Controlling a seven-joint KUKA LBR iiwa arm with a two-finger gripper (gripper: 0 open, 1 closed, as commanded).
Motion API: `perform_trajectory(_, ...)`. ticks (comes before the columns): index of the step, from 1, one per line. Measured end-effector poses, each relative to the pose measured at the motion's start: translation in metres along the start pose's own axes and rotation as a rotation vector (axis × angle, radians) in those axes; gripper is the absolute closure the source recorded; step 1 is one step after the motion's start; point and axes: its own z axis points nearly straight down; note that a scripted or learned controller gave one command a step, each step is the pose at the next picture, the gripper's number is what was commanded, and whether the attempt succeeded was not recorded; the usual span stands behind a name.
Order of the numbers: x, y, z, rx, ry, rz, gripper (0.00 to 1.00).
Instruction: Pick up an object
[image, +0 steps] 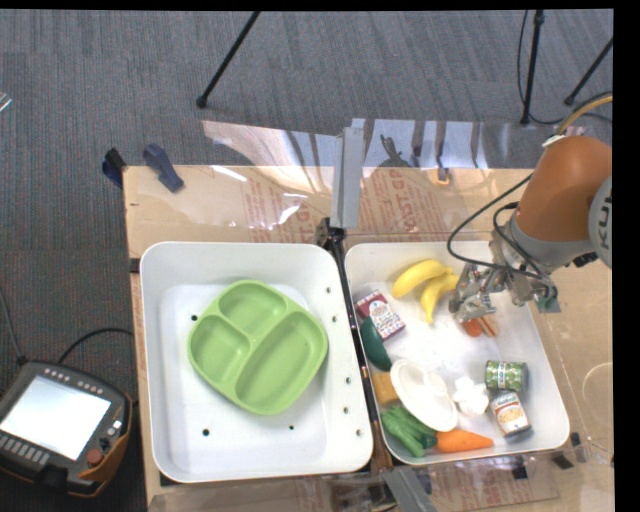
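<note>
My gripper (473, 303) hangs low over the upper right part of the right bin (556, 370), just right of two yellow bananas (424, 280). A small red-orange object (480, 326) lies right below the gripper, partly hidden by it; I cannot tell whether it is touched. Also in this bin are a red box (380, 313), a dark green item (375, 346), a white dish (422, 392), a green can (505, 376), a labelled can (510, 413), a carrot (463, 441) and green vegetables (408, 428).
The left bin (160, 300) holds a green divided plate (258, 346). A small white piece (470, 394) sits by the cans. A handheld pendant (60, 425) lies on the floor at lower left. Tripod legs stand behind the bench.
</note>
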Motion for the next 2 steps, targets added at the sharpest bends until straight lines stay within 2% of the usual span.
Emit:
perform_trajectory(1,0.0007,0.0001,0.0007,-0.001,0.003,0.000,0.00)
perform_trajectory(2,-0.0007,0.0000,-0.0063,-0.003,0.001,0.002,1.00)
